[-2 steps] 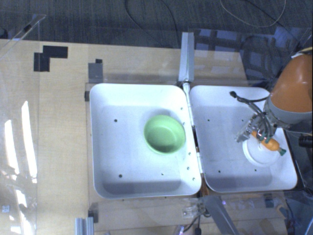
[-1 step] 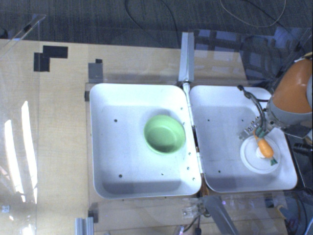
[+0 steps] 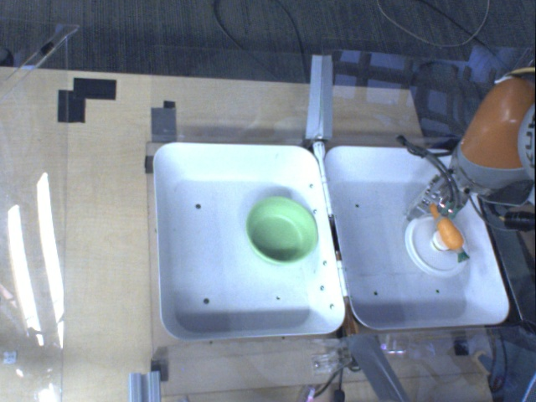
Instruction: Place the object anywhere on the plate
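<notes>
**Carrot on the plate in my right-hand bin**

Starting at the left of the pale wooden counter (image 3: 92, 224), a sheet of clear plastic (image 3: 33, 233) lies over its left edge, catching bright reflections, and two black tape marks (image 3: 84, 97) sit near the far left corner.

Next comes the left shallow white plastic bin (image 3: 197, 308). A round light-green bowl (image 3: 282, 229) stands upright in it, right of the bin's centre and near the wall shared with the neighbouring bin. A grey metal rail (image 3: 319, 99) runs away from the gap between the two bins toward the counter's far edge.

The right shallow white plastic bin (image 3: 377, 291) holds a small round white plate (image 3: 423, 258), set toward that bin's right wall. A small orange toy carrot with a green tip (image 3: 450, 236) lies on the plate, on its right half, with the green end reaching the plate's near-right rim.

My gripper (image 3: 437, 200) hangs just beyond the plate's far edge, close to the carrot's orange end. I cannot tell how it is set or whether it touches the carrot. My grey arm with its orange band (image 3: 496, 128) comes in over the counter's right edge.
</notes>
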`<state>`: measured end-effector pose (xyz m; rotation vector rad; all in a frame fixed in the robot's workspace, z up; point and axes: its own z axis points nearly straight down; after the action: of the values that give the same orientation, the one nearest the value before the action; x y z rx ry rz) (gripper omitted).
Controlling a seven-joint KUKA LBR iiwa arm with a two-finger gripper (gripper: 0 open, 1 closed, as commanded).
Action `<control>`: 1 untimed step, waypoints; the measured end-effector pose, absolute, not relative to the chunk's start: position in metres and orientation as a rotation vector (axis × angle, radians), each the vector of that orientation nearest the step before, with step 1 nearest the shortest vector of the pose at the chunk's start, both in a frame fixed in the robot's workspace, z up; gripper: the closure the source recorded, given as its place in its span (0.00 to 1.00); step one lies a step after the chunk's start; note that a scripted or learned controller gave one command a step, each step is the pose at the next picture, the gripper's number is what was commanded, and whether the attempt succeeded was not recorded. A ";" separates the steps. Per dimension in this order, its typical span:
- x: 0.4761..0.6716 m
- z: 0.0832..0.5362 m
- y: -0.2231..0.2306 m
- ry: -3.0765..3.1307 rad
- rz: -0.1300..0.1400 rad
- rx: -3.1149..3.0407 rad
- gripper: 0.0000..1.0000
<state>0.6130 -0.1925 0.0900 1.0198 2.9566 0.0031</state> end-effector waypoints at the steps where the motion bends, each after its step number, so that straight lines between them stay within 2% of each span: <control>1: 0.611 0.115 -0.176 2.977 0.002 0.966 1.00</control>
<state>0.6107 -0.1762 0.1147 0.9658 2.9772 0.0023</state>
